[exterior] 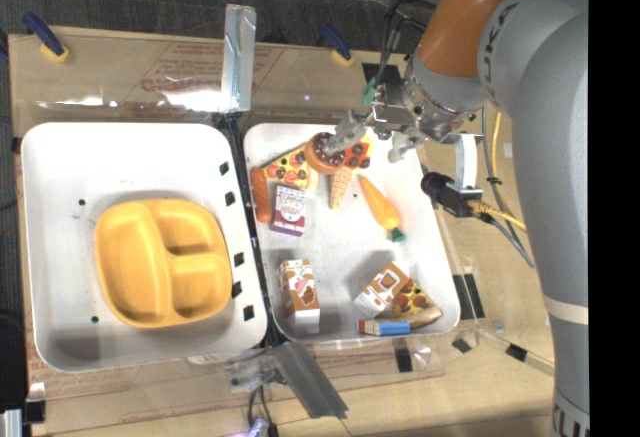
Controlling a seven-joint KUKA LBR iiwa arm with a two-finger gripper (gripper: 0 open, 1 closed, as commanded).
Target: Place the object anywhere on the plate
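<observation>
A yellow divided plate (163, 260) lies in the left white bin (50, 155). The right bin (440, 255) holds several toy foods. My gripper (352, 132) hangs over the back of the right bin, right above a brown doughnut-like toy (324, 155) and an ice cream cone (341, 183). A pizza slice (287, 167) lies just left of them. An orange carrot (380, 206) lies to the right of the cone. I cannot make out anything held.
Also in the right bin: a red carton (290, 209), a brown and white carton (299, 289), another small carton (383, 290), a second pizza slice (415, 305) and a marker-like stick (385, 327). A black divider (240, 215) runs between the bins.
</observation>
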